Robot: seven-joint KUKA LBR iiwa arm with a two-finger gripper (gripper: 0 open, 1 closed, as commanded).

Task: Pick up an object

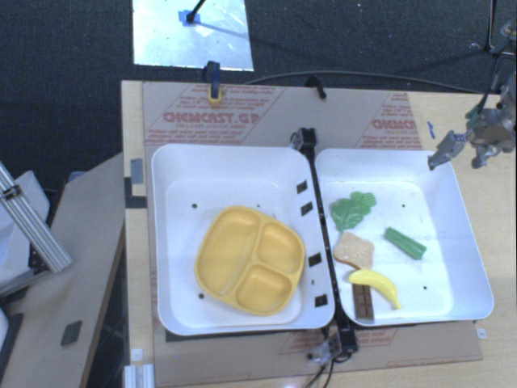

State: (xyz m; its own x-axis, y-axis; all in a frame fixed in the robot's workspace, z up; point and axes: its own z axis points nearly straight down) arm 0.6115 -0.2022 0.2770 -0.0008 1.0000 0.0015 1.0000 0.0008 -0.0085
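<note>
Down at the front of the bench, well below and left of the pincer [459,153], a yellow banana [376,286] lies in the right bin [467,241], touching a dark brown bar [363,301] that pokes out from under it. Just beyond them sits a slice of toast [354,250], with a green leafy piece [351,208] past that and a green stick [404,242] off on its own, closest of the lot to the pincer. All five are loose toy foods scattered on the bin floor, I'd say so any one may be taken.

Up at the bin's far right corner the pincer hangs over the rim, its two fingers spread apart with nothing between them, so it looks poised to come down rather than carrying anything off. No object is picked yet.

Far to its left, the left bin [178,217] holds a yellow divided plate [250,259], lying flat with three hollows, likely a place to put food rather than something to grab.

My guess is the green stick is the easiest target, being slim and standing apart from its neighbours
</note>
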